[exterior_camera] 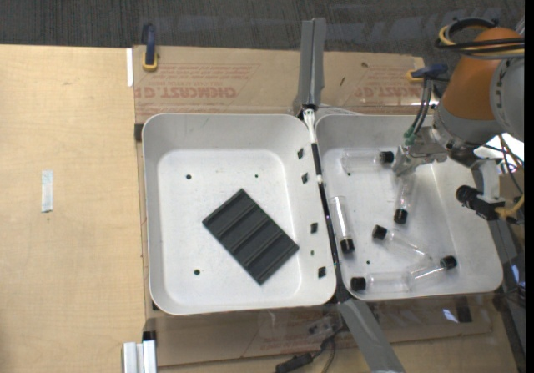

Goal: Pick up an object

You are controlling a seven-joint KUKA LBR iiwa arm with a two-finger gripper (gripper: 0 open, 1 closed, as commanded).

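A dark ribbed rectangular block (250,235) lies at a slant in the left bin (167,142). The right bin (467,279) holds several clear tubes with black caps: one along its left wall (341,223), one near the back (367,161), one upright in the middle (403,200), and others near the front (413,256). The gripper (406,164) hangs over the back middle of the right bin, just above the top end of the middle tube and beside the back tube's black cap (386,158). Nothing is visibly held.
The arm (476,88), with its orange band, reaches in over the right bin's back right corner. A grey divider bar (312,63) runs between the bins. Cardboard lies behind the bins, and a wooden bench top (67,196) is to the left.
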